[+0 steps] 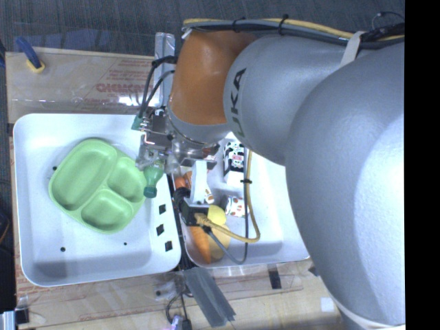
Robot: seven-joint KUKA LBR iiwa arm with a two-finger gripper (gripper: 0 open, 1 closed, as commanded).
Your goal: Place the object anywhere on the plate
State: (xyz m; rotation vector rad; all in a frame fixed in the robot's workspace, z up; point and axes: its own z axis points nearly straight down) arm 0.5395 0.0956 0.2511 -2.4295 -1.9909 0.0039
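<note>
In the left bin [41, 253], toward its back-left part: a pale green plate [89, 177] with three compartments, lying flat, clear of the bin's front wall.

At the plate's right edge, close to the wall between the two bins: a small green bottle-like object [150, 182], tilted, with a darker teal end pointing to the bin's front. Overlapping the plate's rim in the picture; whether resting on it or hanging over it, cannot tell.

Directly above that object and meeting its upper end: the gripper [155, 158], amid wires and metal parts of the wrist. Whether clenched on the object or released, cannot tell.

Over the back half of the right bin [275, 243] and far beyond its right edge: the grey arm [309, 115], with its orange band [199, 74] above the bins' back edge.

In the right bin, near its left wall: a yellow lemon-like object [216, 216], an orange rounded object [201, 243] just in front of it, and a white printed box [235, 158] further back, partly under the arm. Looping across the bin's front part: a yellow cable [240, 236].
</note>
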